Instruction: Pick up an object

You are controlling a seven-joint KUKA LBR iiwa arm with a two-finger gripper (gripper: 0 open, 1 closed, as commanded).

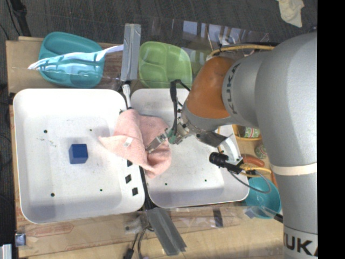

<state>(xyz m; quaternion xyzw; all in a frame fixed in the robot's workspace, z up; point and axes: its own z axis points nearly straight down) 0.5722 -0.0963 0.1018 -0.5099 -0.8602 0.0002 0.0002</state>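
Observation:
A pink cloth (141,138) lies crumpled over the divider between the two white bins, partly in the left bin (32,112) and partly in the right bin (188,188). My gripper (160,141) reaches down from the orange-banded wrist (211,90) and sits right at the cloth's right side, touching or pressed into its folds. A small blue cube (78,153) rests flat on the left bin's floor, well to the left of the gripper.
A teal plastic scoop (70,58) and a green tray (164,63) lie beyond the bins' far edges. A teal bowl (263,194) and small items sit right of the right bin, under the arm. A black cable (232,165) hangs over the right bin.

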